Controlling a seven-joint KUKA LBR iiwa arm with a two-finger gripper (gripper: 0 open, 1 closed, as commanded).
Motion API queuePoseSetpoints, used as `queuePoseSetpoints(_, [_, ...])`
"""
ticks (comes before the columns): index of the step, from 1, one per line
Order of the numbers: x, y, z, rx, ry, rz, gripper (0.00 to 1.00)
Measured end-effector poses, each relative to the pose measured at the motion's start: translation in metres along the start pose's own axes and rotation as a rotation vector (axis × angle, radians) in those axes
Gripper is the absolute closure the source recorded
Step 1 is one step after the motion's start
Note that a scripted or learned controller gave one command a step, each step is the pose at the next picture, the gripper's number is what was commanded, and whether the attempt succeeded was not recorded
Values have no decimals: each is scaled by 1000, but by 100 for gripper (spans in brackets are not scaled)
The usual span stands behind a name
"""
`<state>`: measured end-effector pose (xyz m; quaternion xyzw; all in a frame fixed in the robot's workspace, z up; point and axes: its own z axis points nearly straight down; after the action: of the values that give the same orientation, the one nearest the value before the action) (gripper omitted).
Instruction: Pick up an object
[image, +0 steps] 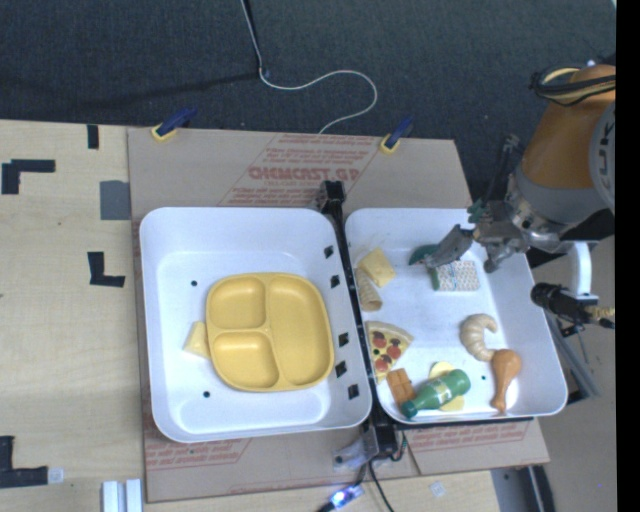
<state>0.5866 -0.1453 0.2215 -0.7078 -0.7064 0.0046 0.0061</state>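
Note:
My gripper (470, 254) hangs over the back right part of the right bin (545, 330), open, its two grey fingers spread apart. A white speckled block (458, 276) lies just under and in front of the fingers, not held. A small green piece (420, 255) shows at the tip of the left finger. Further forward lie a croissant (480, 335), a chicken drumstick (505, 375) and a green bottle (437, 390). A pizza slice (388, 343) and a cheese wedge (377, 268) lie along the bin's left side.
The left bin (165, 250) holds a yellow divided plate (270, 332) with a pale yellow wedge (195, 340) at its left edge. An orange block (400, 383) sits by the bottle. A black divider (345, 300) runs between the bins.

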Motion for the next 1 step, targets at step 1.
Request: queuePoseSetpoints(1, [0, 3, -8, -13, -2, -3, 0])
